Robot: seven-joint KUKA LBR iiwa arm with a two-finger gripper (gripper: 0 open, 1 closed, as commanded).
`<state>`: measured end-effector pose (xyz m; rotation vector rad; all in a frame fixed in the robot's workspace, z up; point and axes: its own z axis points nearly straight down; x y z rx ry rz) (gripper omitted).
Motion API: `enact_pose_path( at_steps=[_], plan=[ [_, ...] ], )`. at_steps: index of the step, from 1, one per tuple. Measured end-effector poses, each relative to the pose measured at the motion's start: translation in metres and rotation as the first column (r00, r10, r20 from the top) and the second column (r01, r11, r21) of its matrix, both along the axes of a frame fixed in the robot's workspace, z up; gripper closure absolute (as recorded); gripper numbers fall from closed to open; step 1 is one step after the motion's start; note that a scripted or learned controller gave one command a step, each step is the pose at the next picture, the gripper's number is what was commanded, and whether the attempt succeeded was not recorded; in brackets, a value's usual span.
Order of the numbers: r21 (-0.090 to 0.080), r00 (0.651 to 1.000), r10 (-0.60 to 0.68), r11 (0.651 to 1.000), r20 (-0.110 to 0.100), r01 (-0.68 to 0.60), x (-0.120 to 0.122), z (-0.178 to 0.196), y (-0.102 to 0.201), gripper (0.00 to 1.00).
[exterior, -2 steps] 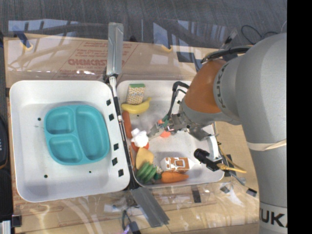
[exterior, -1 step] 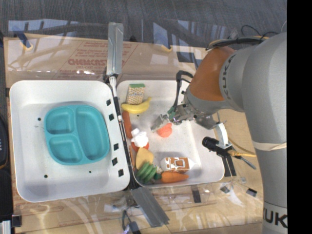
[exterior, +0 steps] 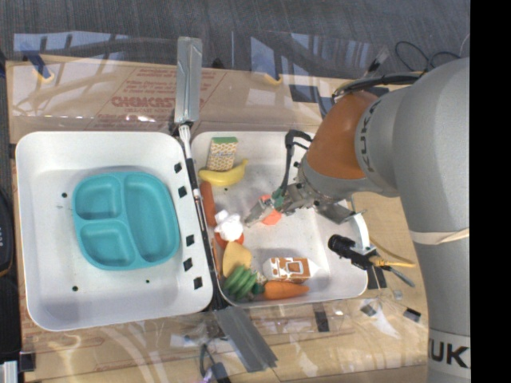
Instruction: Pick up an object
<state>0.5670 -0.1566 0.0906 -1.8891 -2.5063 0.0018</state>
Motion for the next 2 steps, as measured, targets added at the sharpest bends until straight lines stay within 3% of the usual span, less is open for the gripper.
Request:
enact_pose_path(
  at_steps=[1,2],
  plan=[
    [0.000,1.000,0.003,1.000,0.001,-0.003,-0.045,0.001,-0.011,0.00],
    [0.000,0.992,0.128,0.992,0.001,-0.128,0.012,0.005,0.005,0.00]
  ],
)
